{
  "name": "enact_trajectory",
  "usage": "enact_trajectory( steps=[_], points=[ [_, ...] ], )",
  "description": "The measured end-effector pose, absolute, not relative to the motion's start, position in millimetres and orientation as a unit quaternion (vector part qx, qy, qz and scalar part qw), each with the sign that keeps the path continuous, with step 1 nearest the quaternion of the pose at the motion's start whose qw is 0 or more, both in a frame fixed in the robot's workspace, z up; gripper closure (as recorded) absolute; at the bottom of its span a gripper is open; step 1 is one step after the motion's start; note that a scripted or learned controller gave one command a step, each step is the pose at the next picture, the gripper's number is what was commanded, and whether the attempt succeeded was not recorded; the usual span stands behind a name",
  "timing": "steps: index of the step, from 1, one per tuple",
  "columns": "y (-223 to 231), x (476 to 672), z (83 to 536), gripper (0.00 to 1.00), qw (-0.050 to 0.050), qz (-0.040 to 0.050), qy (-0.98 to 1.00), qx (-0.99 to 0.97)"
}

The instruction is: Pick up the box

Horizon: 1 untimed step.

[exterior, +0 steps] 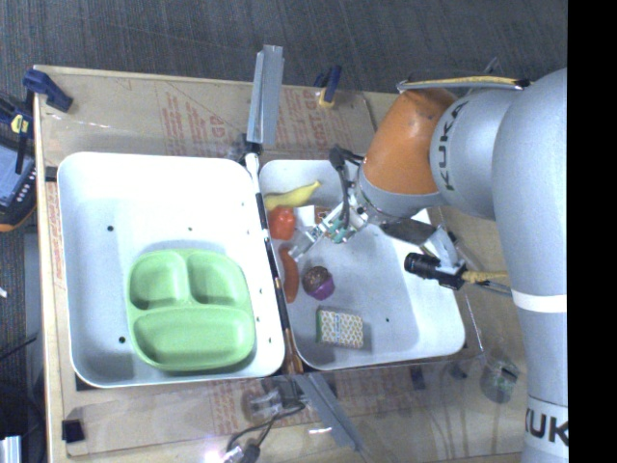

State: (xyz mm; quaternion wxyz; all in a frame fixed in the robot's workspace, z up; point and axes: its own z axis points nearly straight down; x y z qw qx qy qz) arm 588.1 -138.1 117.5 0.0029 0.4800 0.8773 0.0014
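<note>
Camera view: box lies flat, long axis left-right.

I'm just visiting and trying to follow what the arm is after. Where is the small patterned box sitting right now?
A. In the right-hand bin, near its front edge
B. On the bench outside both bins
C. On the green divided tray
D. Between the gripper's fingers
A. The box lies flat on the floor of the right-hand bin, near its front wall, apart from the gripper, which is farther back by the banana.
</note>
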Motion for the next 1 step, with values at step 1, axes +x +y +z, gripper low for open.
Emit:
enact_trajectory(
  steps=[1],
  points=[
    [-178.3, 663.8, 104.9, 0.0, 0.009, 0.0033, 0.847, 0.531]
  ],
)
